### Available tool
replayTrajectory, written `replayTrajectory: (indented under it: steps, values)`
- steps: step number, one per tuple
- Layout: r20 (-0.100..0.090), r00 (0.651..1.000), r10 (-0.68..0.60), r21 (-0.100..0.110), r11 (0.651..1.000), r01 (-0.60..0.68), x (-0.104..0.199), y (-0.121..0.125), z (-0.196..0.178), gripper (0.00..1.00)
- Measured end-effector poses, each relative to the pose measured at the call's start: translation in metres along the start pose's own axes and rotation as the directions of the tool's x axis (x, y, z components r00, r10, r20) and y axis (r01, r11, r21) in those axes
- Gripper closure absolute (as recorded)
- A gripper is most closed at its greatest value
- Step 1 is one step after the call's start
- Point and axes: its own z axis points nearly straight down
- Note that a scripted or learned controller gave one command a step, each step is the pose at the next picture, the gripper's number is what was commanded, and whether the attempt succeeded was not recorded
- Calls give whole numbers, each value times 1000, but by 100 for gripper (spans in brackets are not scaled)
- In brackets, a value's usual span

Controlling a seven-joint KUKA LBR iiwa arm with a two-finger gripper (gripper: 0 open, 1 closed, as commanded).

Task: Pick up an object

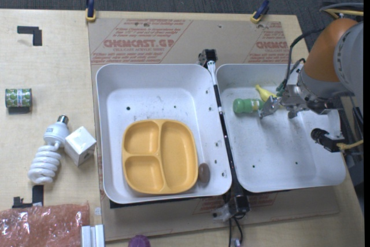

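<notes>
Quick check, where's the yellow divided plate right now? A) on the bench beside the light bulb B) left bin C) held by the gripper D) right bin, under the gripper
B: the yellow divided plate lies flat in the left bin, while the gripper is over the right bin next to a green and yellow object.

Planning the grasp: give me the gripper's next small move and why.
Probably a short push left and down onto the green bottle. The gripper sits at the bottle's yellow-capped end in the right bin, and nothing visibly lies between its fingers, so it likely needs to straddle the bottle before closing.
</notes>
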Motion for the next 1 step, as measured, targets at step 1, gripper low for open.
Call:
replayTrajectory:
  steps: [1]
  values:
    - [-1, 1000, 4, 1, 1000, -4, 50, -68, 0, 0]
